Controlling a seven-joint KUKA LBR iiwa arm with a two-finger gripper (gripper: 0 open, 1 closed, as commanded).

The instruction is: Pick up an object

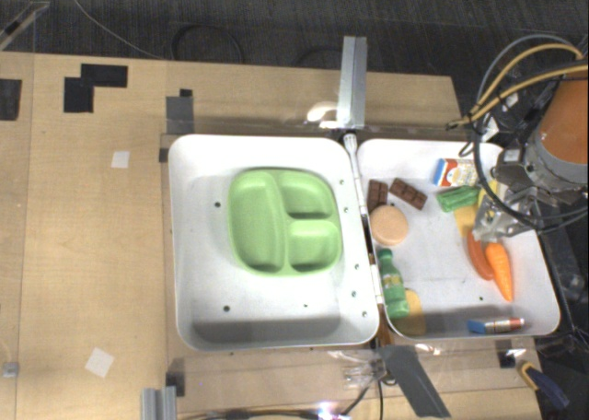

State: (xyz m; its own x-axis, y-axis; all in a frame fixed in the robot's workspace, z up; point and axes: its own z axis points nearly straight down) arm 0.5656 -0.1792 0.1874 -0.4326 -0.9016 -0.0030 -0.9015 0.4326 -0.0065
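Observation:
The right bin [433, 262] holds several small items. An orange carrot [502, 271] lies near its right wall beside a red-orange piece [479, 257]. Just above them sit a yellow piece [467, 217], a green piece [457, 197] and a small carton [453, 171]. My gripper [495, 220] hangs low over the carrot's top end and the yellow piece, reaching in from the right below the orange band [563, 128]. Nothing is seen held in it.
Two brown chocolate bars [408, 192], a round tan disc [388, 223] and a green bottle [393, 285] lie along the right bin's left side. A marker [495, 324] rests at its front edge. The left bin [198, 225] holds a green divided plate [281, 220].

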